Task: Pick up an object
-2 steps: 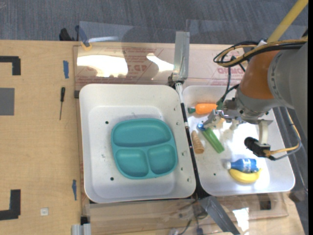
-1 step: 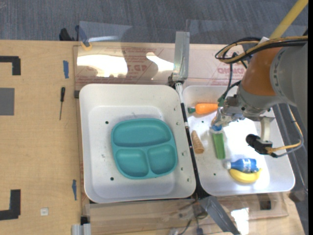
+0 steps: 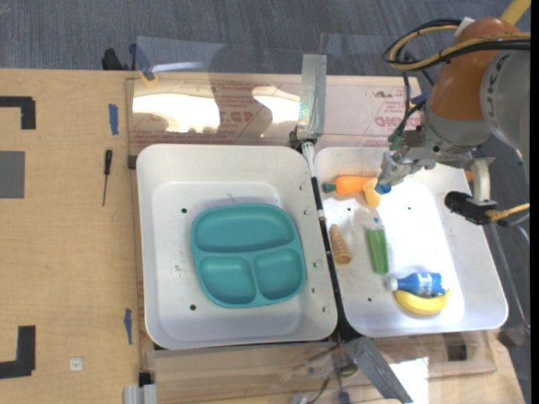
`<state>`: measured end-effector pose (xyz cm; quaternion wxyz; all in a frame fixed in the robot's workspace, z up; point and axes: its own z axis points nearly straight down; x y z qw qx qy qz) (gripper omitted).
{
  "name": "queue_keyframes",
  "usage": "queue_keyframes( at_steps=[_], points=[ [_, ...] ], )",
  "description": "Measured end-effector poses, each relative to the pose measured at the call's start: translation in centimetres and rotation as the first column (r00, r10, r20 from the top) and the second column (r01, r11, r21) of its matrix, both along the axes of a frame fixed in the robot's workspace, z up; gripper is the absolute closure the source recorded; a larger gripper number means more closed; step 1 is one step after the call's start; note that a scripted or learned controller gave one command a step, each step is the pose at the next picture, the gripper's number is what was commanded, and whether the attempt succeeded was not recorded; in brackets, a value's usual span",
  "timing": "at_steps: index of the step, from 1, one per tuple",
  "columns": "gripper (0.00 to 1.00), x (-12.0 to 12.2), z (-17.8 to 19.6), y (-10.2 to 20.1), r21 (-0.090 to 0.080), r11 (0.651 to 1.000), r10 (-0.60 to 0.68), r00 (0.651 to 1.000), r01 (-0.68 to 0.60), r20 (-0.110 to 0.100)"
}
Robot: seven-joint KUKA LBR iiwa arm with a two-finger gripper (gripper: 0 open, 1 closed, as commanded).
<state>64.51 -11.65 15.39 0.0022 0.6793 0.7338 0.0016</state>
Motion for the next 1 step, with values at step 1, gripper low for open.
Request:
queue_keyframes(
  at_steps=[1],
  points=[
    [0.00,-0.08,-0.18,0.02,0.000,1.000,0.000,1.000,0.000,-0.003]
  ],
)
